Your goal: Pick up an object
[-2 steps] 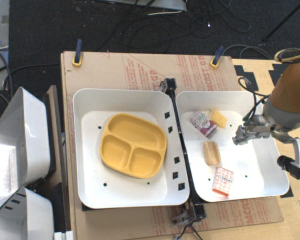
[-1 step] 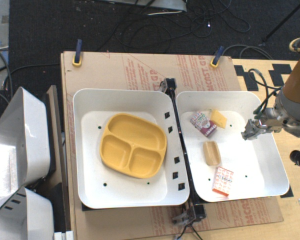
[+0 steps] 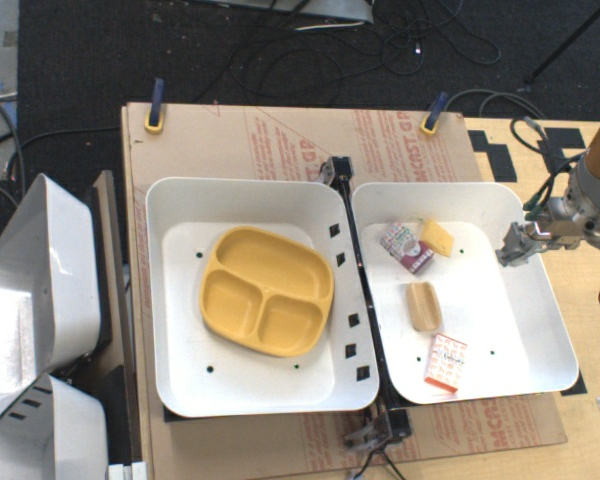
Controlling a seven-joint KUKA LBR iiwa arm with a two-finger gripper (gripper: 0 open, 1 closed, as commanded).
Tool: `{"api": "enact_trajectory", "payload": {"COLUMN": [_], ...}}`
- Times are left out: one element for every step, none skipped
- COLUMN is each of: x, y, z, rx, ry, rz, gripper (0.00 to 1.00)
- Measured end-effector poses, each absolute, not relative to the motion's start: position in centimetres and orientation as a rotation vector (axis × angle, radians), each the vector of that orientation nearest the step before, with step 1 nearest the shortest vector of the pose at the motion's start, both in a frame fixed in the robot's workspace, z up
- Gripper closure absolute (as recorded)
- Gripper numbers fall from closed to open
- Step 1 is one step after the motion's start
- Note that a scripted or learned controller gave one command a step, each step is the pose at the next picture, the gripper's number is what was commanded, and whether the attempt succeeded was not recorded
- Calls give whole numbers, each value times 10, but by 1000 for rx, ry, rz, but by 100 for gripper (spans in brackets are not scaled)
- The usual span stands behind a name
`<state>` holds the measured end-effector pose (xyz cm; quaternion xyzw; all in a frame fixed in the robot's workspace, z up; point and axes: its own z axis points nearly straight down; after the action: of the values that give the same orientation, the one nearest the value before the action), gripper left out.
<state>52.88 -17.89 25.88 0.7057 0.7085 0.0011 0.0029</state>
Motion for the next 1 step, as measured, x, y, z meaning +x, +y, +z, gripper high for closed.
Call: {"api": "enact_trajectory", "payload": {"x": [533], "y": [-121], "z": [262], "rx": [2212], "ry": [2231], "rz": [2], "gripper": [100]}}
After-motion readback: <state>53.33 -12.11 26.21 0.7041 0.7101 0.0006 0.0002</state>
